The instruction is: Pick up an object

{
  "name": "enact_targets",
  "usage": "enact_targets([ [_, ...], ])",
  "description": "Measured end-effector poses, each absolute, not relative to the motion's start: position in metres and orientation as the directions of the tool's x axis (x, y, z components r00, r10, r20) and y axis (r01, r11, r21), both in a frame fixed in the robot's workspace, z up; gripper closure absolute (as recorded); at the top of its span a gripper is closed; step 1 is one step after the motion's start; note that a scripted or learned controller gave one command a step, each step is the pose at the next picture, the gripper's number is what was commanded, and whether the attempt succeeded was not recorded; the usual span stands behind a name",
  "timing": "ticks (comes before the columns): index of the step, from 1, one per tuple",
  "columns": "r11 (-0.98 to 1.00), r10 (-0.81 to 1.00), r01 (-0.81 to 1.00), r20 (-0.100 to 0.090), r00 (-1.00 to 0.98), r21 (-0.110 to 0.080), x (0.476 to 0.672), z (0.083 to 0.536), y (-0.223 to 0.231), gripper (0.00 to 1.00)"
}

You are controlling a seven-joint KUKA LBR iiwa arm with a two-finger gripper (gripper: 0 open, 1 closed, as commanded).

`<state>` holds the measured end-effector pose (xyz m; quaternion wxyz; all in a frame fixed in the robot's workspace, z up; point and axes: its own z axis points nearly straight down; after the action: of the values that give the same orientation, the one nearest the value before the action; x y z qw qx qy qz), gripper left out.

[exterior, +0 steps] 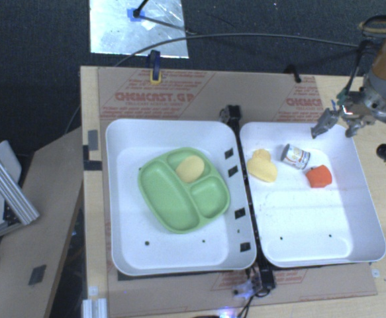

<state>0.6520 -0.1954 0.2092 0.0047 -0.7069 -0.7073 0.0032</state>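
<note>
Dark carpet (34, 58) fills the floor around the bench, with a shiny silver sheet (138, 18) lying on it at twelve o'clock and a thin black cable curving across above the bench. Under the bins sits a clear board (199, 88) with its red-lettered protective film on, held by a blue and yellow clamp (155, 66) at its eleven o'clock edge. At nine o'clock a pale wooden side surface (50, 204) carries a slanted aluminium rail (7, 184).

Two shallow white bins lie side by side. In the left bin (130, 244) a green divided plate (179, 194) holds a yellow rounded item (191, 168) in its upper compartment. In the right bin (325, 237), toward its twelve o'clock side, three things lie in a row, apart from one another: a yellow lumpy object (262, 166), a small can (296, 156) on its side, and an orange object (319, 176).

At two o'clock the gripper (338, 122) hangs over the far right corner of the right bin, its two fingers spread apart with nothing between them, up and to the right of the can.
</note>
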Motion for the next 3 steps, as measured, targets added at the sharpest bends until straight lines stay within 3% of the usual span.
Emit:
enact_targets([
  [1, 0.004, 1.0, 1.0, -0.001, -0.004, 0.002, 0.655, 0.218, -0.195, 0.0],
  [3, 0.005, 1.0, 1.0, 0.0, -0.005, 0.005, 0.655, 0.118, -0.189, 0.0],
])
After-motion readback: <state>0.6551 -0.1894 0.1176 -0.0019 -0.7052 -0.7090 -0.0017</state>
